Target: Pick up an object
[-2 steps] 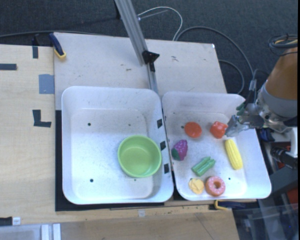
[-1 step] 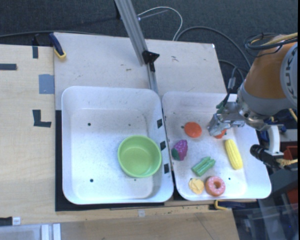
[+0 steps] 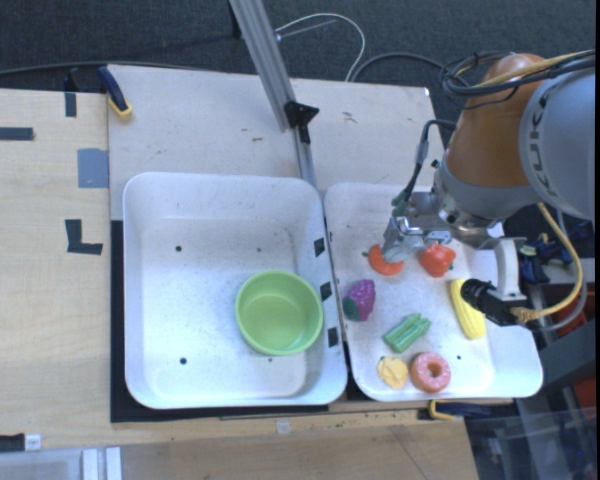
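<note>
The orange toy (image 3: 385, 260) lies in the right bin (image 3: 375, 203), directly beneath the jaws (image 3: 404, 240). Jaw opening cannot be told, nor any grip. A red toy (image 3: 437, 259) sits at 3 o'clock from it. A purple toy (image 3: 359, 299) lies at 7 o'clock, a green toy (image 3: 407, 332) at 5 o'clock. The left bin (image 3: 180, 193) contains a green bowl (image 3: 278, 313).

Surface (image 3: 40, 268): pale wood, with grey tape marks (image 3: 92, 167) toward its left side. Metal pole (image 3: 265, 48): slants down from the top edge, ending at a black clamp (image 3: 300, 114) just behind the bins. Yellow-and-blue clamp (image 3: 115, 92): rests near the back left corner of the white board (image 3: 210, 118). Loose cables (image 3: 325, 28): loop over dark carpet (image 3: 130, 13) beyond the board.
</note>
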